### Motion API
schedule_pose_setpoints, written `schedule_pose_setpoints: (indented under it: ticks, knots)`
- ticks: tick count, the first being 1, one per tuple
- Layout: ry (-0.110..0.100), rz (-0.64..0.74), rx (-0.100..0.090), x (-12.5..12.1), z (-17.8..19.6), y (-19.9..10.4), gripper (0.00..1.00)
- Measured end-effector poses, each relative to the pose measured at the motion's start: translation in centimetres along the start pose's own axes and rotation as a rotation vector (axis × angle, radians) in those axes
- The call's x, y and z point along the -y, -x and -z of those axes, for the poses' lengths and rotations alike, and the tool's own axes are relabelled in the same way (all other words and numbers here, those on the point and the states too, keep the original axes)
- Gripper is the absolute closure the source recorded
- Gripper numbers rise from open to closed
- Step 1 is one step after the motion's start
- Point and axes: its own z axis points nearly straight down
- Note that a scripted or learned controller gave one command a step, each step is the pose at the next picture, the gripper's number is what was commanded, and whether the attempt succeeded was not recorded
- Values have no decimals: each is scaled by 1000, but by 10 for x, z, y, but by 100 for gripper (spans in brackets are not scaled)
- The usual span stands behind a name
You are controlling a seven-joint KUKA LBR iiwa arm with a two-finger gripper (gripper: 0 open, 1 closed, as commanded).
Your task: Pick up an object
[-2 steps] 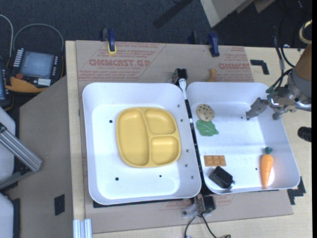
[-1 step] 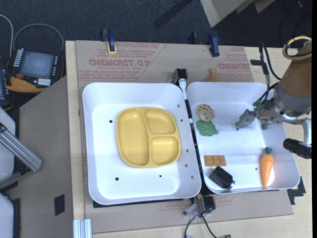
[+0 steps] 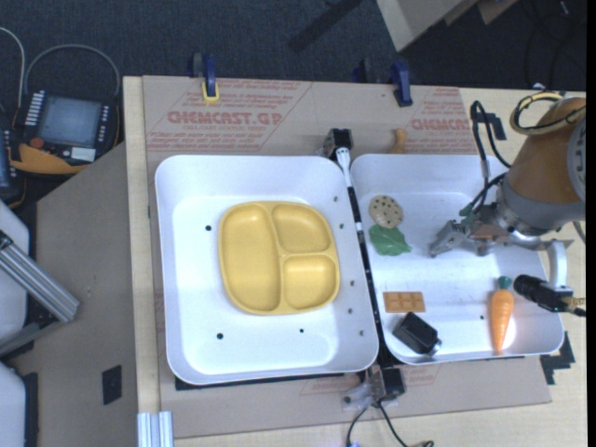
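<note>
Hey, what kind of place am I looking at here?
Probably a robot lab test bench: an arm reaches over two white bins holding toy food like a carrot, with a control pendant beside the bench.

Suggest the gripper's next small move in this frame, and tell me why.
Probably a short slide toward the green leaf, then down. The gripper sits in the right bin with nothing between its fingers, and the leaf is the nearest object, just beyond it; the cookie lies close above.
</note>
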Motion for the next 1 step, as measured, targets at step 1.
schedule_pose_setpoints:
  ticks: [1]
  knots:
    - [5, -1, 2, -1, 13, 1, 100]
